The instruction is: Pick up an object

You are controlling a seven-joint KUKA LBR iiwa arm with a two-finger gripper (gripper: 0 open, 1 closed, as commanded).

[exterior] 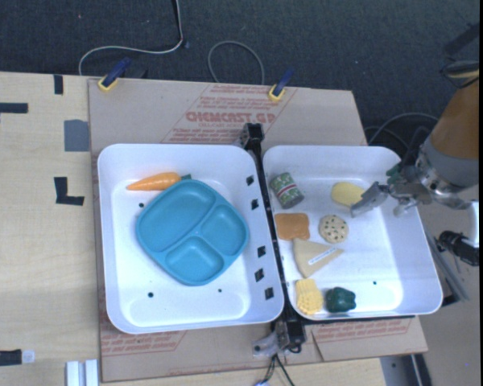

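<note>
The gripper (376,199) hangs over the right bin (402,296), near its right wall. One grey finger (369,201) slants down and left toward the lemon (347,192), its tip just beside the fruit; whether the fingers are spread or closed cannot be told, and nothing shows between them.

The right bin holds seven things, one of each. The lemon, one yellow oval, lies with its long axis roughly left to right. Left of the lemon lies one green can (286,189), tilted, its long axis running from upper left to lower right. Below and left of the lemon sits one cookie (333,228), round and speckled. Left of the cookie is one brown bread slice (292,226). Below the cookie lies one pale cheese wedge (316,255), its point aimed right. Further below the lemon, near the front wall, stand one corn cob (308,297), long axis up and down, and one dark green lump (340,299) just beside it.

The left bin (121,296) holds two things: one blue tray (192,231) with three compartments, and one carrot (153,182) lying left to right, touching the tray's upper edge.
</note>
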